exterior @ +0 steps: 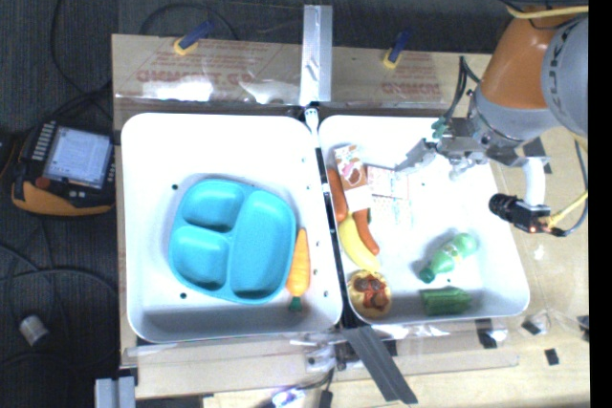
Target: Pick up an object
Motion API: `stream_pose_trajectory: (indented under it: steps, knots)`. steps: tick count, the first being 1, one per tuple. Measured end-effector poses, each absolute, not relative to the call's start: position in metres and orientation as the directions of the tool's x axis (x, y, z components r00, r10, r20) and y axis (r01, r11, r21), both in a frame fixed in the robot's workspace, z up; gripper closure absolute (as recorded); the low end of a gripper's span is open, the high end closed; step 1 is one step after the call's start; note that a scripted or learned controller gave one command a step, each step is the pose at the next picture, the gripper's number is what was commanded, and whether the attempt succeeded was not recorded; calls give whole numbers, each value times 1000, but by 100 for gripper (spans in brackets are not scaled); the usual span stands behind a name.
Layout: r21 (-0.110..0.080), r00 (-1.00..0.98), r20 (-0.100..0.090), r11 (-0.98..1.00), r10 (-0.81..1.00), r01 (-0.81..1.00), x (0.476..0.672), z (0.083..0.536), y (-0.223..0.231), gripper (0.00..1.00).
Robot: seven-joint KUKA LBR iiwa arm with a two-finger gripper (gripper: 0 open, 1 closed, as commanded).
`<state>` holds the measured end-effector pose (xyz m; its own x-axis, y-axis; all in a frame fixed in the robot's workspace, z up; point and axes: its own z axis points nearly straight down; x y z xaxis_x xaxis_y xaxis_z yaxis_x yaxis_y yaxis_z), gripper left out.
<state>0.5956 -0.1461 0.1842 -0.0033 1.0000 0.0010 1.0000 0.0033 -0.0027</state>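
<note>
Right bin point(497, 234), seen from the counter point(134, 72). Gripper point(421, 155) hangs over the bin's upper middle, toward 12 o'clock, well apart from every object. I cannot tell whether the fingers are wide or narrow; nothing shows between them.

Candidates for the pick: green bottle point(448, 256) at about 5 o'clock from the gripper, lying tilted on open floor; dark green vegetable point(446, 301) just beyond it near the front wall. Along the bin's left wall, at 7 to 8 o'clock from the gripper, a crowded row: small carton point(352, 169), hot dog point(338, 196), banana point(357, 242), brown pastry point(369, 291).

Judgement: the bottle is the cleanest target, with free space on all sides. Best approach looks like centring above its body, turning the wrist so the closing line crosses its narrow width, then descending straight. The row by the wall risks a finger landing on a neighbour.

Arm pose: enters from 3 o'clock, orange band point(521, 62) high at the upper right, wrist bent down and leftward into the bin.

Left bin point(143, 167) holds a blue tray point(231, 239) and a carrot point(298, 268) beside it.
</note>
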Motion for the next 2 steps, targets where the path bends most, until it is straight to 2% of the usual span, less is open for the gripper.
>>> stream_pose_trajectory:
  steps: [1, 2]
  knots:
    - [-3, -170, 2, 170, 985, 985, 529, 141, -132, 0]
    - [5, -33, 1, 33, 999, 999, 554, 89, -133, 0]
